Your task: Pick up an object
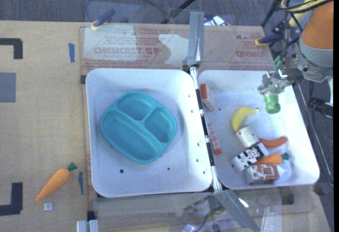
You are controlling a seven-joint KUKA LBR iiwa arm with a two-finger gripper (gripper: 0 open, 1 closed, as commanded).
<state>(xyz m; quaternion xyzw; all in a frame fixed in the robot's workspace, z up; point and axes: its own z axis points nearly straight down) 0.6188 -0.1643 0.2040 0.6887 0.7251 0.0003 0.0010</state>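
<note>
We see the hand (271, 89) over the far corner of the right bin (304, 135), and a small green object (272, 103) hangs between its fingers, so we judge it clenched on that piece and lifting it clear of the clutter. The rest lies loose nearer us: a banana (242, 116), a small can (247, 135), two carrots and a printed carton. The left bin (100, 88) holds a blue divided plate (139, 126). Another carrot (53, 183) lies out on the pale wooden desk (37, 119); beyond it, grey carpet with stand legs.
</note>
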